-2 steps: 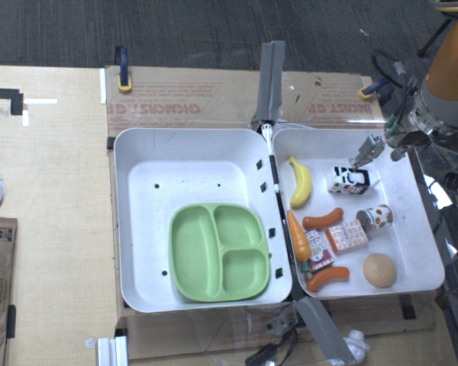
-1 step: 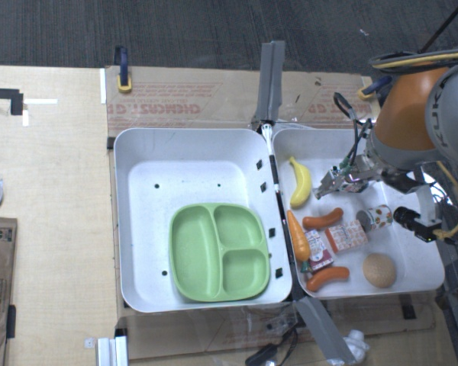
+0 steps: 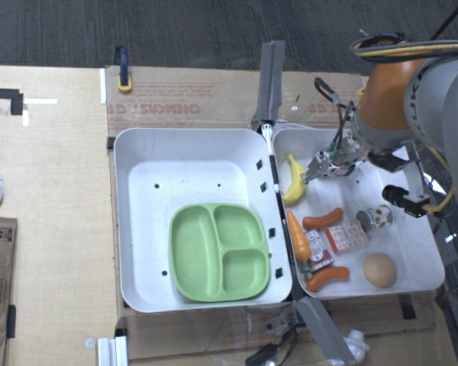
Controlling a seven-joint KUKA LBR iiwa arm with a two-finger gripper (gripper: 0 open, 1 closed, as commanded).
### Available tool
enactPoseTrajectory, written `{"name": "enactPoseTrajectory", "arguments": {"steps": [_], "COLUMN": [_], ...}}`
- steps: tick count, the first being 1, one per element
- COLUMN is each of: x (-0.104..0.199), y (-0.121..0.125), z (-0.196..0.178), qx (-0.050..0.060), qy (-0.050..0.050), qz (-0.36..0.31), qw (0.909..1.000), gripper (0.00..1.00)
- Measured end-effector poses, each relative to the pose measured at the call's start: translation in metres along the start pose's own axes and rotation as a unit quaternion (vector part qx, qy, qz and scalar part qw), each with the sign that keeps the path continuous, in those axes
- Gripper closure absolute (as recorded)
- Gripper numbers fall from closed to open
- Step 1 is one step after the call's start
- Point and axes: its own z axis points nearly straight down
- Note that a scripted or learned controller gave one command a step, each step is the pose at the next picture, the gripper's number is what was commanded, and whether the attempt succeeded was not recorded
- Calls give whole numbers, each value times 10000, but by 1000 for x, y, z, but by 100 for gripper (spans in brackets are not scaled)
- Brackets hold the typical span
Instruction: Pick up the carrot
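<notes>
Nearest the camera, at the front of the right bin (image 3: 412,284), lie a tan egg-shaped ball (image 3: 379,270) and a reddish sausage (image 3: 327,277), with a red-and-white packet (image 3: 318,248) just behind the sausage. A second packet (image 3: 346,237) and a small printed can (image 3: 375,218) sit a little further in, and a second sausage (image 3: 323,219) lies across the middle.

The carrot (image 3: 297,235) rests hard against the right bin's left wall, just left of the nearer packet and seemingly touching it. Its long axis runs roughly front to back, parallel to that wall. The thick end appears to point toward the camera and the thin end away, toward the banana (image 3: 293,181) beyond it.

The left bin (image 3: 130,204) holds a green divided plate (image 3: 220,252).

Further back, the gripper (image 3: 319,168) hangs over the rear of the right bin, just right of the banana and well apart from the carrot. Nothing is seen between its fingers; whether they stand apart or together cannot be told at this size.

Judgement: the task is at the approach step, with no grasp made. The next move calls for travel toward the camera and the left wall, then a descent over the carrot's middle with the fingers set across its long axis. The wall on one side and the packet on the other leave little room, so a finger may strike either.
</notes>
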Motion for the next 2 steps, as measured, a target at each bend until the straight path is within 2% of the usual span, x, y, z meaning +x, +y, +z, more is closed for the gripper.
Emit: {"name": "enactPoseTrajectory", "arguments": {"steps": [1,2], "x": [-4,17], "y": [2,37], "z": [-14,-83], "qx": [-46,90], "qy": [-40,98], "qz": [7,-1217], "qw": [10000,9925], "gripper": [100,100]}}
